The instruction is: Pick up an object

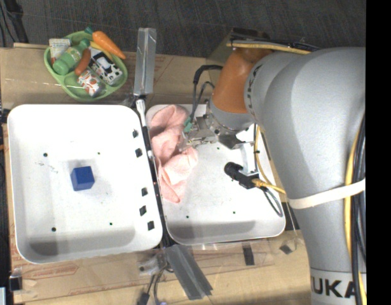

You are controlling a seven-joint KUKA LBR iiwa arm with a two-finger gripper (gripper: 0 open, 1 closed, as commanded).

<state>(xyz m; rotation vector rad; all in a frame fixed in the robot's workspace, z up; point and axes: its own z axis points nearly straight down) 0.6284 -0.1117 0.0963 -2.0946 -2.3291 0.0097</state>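
Note:
A crumpled pink cloth (170,150) lies along the left side of the right bin (227,224), against the divider. My gripper (189,134) reaches down from the right and sits at the cloth's upper right edge, touching or pressing into the folds. A blue cube (82,177) rests alone in the left bin (30,138), left of centre. The arm's grey body and orange band cover the right bin's upper right part.
A green bowl (61,81) with toy food, including a carrot, stands beyond the left bin's far edge. A black cable connector (238,175) hangs over the right bin's middle. A metal bracket (144,62) rises behind the divider.

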